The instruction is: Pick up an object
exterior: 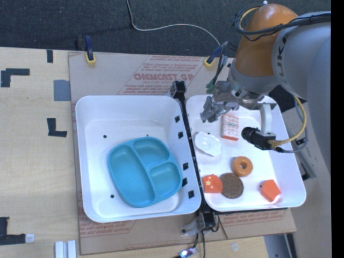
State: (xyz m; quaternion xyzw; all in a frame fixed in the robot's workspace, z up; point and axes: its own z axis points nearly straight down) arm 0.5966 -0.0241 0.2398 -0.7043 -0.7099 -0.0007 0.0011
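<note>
My gripper (214,110) hangs over the back of the right bin (287,160), its dark fingers pointing down, with nothing visibly between them. Just to its right lies a white and orange carton (230,127). A white crumpled object (207,143) sits below the gripper near the bin's left wall. Toward the front lie a glazed donut (243,166), a dark brown round cookie (232,186), a red piece with a yellow star (212,184) and an orange block (270,190).
The left bin (91,144) holds a blue divided plate (145,170). A black divider with clips (184,138) runs between the bins. A black cylinder on a cable (257,137) reaches over the right bin. Clamps (88,52) hold the cardboard base at the back.
</note>
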